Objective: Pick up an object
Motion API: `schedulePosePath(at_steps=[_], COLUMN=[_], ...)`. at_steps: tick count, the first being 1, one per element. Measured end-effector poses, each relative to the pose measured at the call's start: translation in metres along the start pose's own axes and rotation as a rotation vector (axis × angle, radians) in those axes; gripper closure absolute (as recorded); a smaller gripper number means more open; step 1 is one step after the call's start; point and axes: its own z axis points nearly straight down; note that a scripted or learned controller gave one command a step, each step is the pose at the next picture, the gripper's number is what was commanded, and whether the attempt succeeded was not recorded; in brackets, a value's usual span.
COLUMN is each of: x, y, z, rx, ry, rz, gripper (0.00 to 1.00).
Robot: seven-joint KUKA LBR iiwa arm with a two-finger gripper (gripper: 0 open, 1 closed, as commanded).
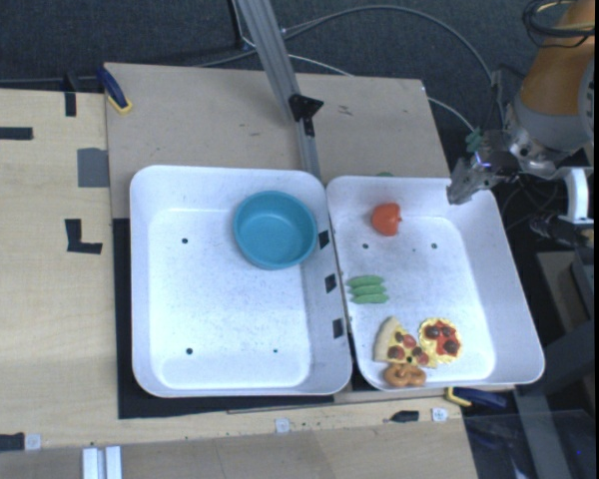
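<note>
A blue bowl (274,229) sits in the left bin (170,297), near its back right corner. The right bin (489,277) holds a red tomato (385,218) at the back, a green pea pod (367,288) in the middle, and two pizza slices (399,342) (440,338) with a pretzel (404,374) at the front. My gripper (462,185) hangs over the right bin's back right corner, well right of the tomato. Nothing shows between its fingers.
A slanted metal pole (275,63) rises from between the bins at the back. Cables (399,28) run across the dark floor behind the bench. The wooden benchtop (40,228) spreads out to the left of the bins.
</note>
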Motion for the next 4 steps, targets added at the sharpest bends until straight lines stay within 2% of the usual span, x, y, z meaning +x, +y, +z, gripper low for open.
schedulePosePath(at_steps=[1,2,3,4], x=[0.050,0.109,0.169,0.216], y=[0.002,0.006,0.021,0.027], z=[-0.008,0.003,0.007,0.015], rx=[0.003,0.005,0.005,0.005], ry=[0.002,0.002,0.002,0.001], rz=[-0.003,-0.004,-0.004,-0.003], gripper=[1.00,1.00,1.00,1.00])
